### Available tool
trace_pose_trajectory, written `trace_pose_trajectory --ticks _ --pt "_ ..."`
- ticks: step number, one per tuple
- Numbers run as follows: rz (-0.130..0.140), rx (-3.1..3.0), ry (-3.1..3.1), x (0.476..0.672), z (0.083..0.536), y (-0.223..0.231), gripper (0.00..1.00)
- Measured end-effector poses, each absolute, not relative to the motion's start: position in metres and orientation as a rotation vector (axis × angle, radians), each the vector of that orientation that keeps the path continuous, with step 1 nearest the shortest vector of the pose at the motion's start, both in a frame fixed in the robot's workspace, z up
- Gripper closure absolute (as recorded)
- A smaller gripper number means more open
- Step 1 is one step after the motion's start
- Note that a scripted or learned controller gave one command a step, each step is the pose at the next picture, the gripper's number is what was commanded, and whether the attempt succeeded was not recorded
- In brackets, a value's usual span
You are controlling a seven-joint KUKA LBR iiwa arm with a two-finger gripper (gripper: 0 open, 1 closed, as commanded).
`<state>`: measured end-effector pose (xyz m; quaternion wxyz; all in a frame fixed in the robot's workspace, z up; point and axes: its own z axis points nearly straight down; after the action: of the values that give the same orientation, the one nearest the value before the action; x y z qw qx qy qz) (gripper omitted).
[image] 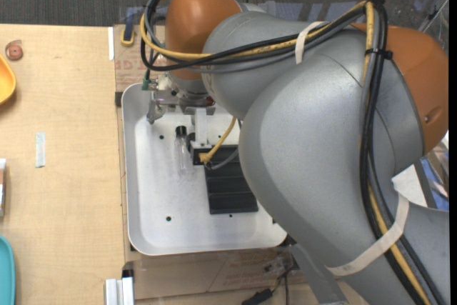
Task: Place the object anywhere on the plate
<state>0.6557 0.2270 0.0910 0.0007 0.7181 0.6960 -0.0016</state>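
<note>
The grey arm fills the right of the view. Its orange joint hangs over the far end of a shallow white bin, and yellow and black cables run along its casing. The end effector points down into the far half of the bin, close to the floor. From this angle I cannot tell whether it is released or clenched, and nothing can be made out in its grasp. A small black piece shows just beside it on the far side, but the view does not settle whether it lies on the bin floor or belongs to the tool. Two dark dots mark the bare floor of the bin. Brown cardboard shows under the bin's near edge. Left of the bin lies the pale wooden bench. A yellow-orange dish is cut off by the left edge, well apart from the bin, and a teal rim sits at the lower left corner. Which of these two is the plate cannot be told. A small reddish-brown disc lies beyond the yellow-orange dish, and a short pale strip lies between the two dishes.
</note>
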Motion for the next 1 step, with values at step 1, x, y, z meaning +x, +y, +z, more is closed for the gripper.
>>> trace_pose_trajectory --ticks 1 --pt "-0.005 1.773 2.593 0.6590 0.0910 0.2131 0.00"
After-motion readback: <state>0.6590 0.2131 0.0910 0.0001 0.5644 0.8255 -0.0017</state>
